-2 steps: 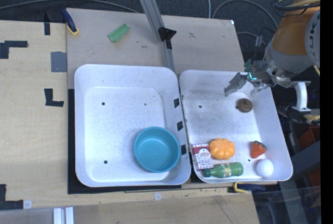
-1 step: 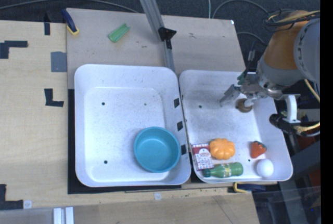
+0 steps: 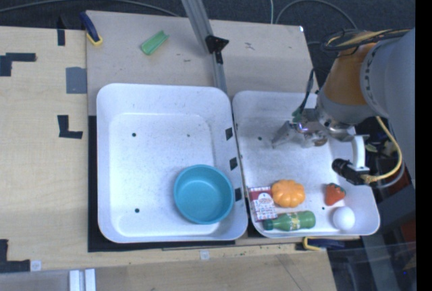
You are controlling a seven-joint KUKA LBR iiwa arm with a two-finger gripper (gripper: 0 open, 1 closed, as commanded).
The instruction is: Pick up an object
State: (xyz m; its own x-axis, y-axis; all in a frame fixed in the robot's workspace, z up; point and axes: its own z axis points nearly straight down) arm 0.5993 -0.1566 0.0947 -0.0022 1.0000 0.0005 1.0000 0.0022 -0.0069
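jaws (image 3: 282, 137) hang released, nothing between them, over bare floor of the right bin (image 3: 270, 114). targets crowd its near edge: orange pumpkin (image 3: 288, 193), green bottle (image 3: 290, 221), red-white carton (image 3: 262, 204), strawberry (image 3: 334, 194), white egg (image 3: 344, 218). risk: tight cluster, fingers may clip a neighbour or slip off round shapes. wrist detail blurry; carton label unreadable.

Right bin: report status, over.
Gripper over right bin, nothing held. Toy pumpkin, green bottle, white egg, strawberry at near edge. Path clear.
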